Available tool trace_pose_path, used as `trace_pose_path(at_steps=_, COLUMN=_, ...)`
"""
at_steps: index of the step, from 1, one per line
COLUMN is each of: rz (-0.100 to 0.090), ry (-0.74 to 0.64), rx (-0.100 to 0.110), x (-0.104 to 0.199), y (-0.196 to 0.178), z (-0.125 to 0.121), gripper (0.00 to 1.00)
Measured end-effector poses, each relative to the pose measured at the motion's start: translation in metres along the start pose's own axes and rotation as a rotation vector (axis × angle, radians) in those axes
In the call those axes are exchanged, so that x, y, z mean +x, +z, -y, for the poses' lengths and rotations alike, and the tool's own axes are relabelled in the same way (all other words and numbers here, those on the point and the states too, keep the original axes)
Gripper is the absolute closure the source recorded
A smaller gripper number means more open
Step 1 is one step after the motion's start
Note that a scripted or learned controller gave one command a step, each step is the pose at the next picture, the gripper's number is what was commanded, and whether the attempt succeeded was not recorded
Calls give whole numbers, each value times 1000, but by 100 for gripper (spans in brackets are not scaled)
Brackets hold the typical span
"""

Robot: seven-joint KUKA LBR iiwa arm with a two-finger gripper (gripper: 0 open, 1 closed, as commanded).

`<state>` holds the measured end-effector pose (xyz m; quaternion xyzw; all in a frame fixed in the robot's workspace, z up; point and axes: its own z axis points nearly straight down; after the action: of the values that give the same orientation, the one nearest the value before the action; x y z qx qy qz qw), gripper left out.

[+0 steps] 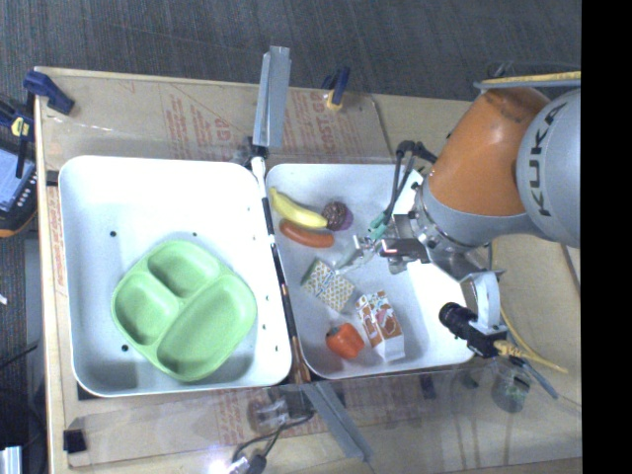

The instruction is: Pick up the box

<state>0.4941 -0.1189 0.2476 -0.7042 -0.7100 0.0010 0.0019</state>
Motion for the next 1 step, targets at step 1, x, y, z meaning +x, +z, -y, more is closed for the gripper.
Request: trace_pose_path(at_steps=1, rz=1, ry=25, rx=2, x=1, y=66, z=-25, gripper=0)
